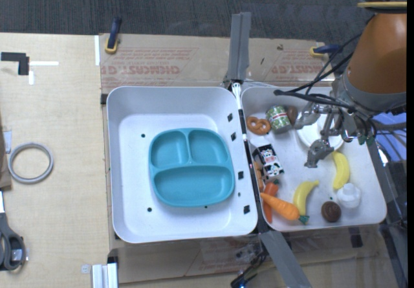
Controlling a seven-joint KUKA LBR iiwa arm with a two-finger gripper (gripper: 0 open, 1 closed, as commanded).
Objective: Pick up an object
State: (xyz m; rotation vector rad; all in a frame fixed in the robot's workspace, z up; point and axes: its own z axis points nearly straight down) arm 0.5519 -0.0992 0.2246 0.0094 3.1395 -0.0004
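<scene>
Yellow banana (340, 170), curved, unheld.

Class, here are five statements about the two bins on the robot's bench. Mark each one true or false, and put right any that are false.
1. The blue divided plate lies in the left bin. True.
2. Two bananas lie in the right bin. True: one banana near the carrot, the other banana beside the gripper.
3. The pretzel sits on the blue plate. False: it lies in the right bin, next to the green can.
4. The carrot is in the left bin. False: right bin, near corner.
5. A grey tape ring lies inside a bin. False: it lies on the bench, left of both.
</scene>
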